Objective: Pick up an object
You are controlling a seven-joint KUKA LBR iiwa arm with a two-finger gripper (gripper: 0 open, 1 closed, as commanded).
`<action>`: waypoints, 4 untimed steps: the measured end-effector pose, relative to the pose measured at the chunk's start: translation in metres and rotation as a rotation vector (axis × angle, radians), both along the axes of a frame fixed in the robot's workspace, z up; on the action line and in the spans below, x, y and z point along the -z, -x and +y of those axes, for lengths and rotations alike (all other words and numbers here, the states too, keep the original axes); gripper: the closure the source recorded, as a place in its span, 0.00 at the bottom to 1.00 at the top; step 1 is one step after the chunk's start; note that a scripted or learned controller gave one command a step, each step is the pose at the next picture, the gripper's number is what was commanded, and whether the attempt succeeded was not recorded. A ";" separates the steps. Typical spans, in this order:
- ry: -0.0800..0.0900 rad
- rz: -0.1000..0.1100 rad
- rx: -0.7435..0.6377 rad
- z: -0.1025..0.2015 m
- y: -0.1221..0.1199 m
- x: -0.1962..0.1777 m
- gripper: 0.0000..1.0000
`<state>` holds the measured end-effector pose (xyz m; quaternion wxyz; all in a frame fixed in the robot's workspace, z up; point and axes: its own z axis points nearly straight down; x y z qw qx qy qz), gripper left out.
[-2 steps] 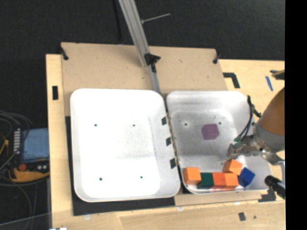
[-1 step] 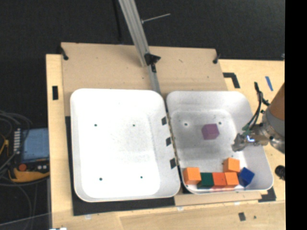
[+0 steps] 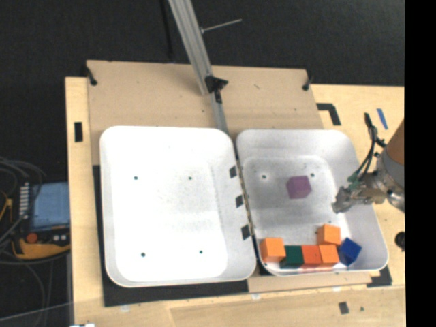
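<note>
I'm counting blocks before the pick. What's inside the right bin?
The right bin holds a purple block mid-floor and, along its near edge, four orange blocks, a green block and a blue block. Any blocks hidden beneath can't be seen.

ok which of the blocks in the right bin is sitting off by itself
The purple block, alone near the bin's middle. The orange, green and blue ones are bunched along the near edge.

no readable text, no labels, no numbers on bins or bench

Arm enters from right, wrist low; gripper points left, jaws' state unclear.
</note>
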<state>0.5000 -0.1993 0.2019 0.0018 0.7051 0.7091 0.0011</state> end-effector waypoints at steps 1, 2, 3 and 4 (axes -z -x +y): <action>-0.001 -0.001 -0.002 0.051 -0.013 -0.015 1.00; -0.002 -0.001 -0.004 0.110 -0.025 -0.026 1.00; -0.002 -0.001 -0.002 0.158 -0.028 -0.031 1.00; -0.001 0.001 -0.002 0.211 -0.044 -0.023 1.00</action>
